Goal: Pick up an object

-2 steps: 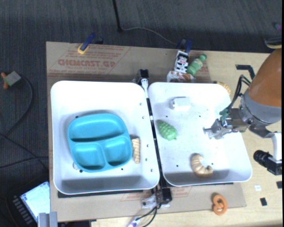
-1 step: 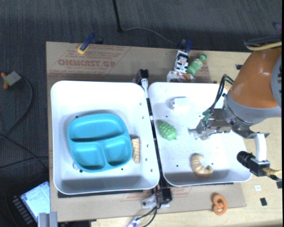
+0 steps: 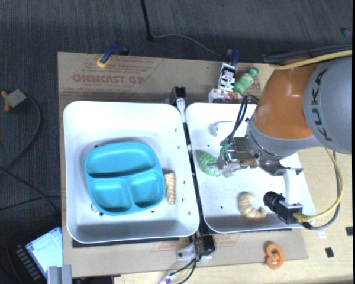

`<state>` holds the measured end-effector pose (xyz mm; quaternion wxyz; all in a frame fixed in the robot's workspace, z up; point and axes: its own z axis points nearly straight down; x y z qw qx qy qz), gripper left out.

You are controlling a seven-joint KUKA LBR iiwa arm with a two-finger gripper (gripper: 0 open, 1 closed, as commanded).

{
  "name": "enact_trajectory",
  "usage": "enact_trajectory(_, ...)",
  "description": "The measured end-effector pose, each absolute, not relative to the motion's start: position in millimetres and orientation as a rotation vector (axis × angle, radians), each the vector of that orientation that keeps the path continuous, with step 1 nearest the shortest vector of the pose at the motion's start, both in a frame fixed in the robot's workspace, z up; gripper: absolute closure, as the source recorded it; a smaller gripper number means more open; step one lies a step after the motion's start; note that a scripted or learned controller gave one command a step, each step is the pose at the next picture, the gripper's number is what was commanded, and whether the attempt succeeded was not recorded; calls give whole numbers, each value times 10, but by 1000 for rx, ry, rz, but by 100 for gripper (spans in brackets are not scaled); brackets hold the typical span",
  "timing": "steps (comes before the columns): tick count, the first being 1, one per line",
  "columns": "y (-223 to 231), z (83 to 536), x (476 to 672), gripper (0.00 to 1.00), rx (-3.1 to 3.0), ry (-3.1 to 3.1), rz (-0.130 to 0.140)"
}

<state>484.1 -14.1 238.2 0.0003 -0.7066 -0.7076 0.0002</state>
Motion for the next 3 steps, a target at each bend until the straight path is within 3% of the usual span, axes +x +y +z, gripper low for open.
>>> enact_trajectory(1,-144,2480,4848,100,-2219,-2224,2)
enact_trajectory(3,1003,2538,4834,100,-2219,-2222,2)
